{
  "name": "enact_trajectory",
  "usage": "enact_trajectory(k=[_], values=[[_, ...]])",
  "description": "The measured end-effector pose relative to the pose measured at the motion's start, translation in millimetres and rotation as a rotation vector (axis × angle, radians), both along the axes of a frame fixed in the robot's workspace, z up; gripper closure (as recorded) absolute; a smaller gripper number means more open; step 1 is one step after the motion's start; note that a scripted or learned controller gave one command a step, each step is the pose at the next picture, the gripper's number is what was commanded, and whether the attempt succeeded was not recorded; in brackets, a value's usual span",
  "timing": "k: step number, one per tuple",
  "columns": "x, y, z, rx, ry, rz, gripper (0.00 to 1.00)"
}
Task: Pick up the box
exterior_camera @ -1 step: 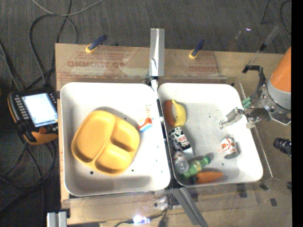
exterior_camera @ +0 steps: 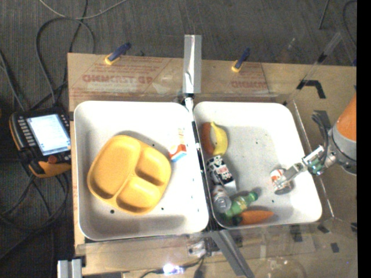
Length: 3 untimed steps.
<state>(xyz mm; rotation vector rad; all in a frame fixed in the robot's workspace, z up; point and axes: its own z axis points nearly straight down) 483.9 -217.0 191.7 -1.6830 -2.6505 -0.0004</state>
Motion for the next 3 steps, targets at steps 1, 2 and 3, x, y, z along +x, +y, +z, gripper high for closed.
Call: enact_trajectory(k=[1, 2, 3], values=[[1, -6, 42, -0.001, -0.001, -0.134, 0.00], [0, 67, 43, -0.001, 0.000, -0.099, 0.00], [1, 18, 209, -0.003, -0.002, 0.210, 0.00]])
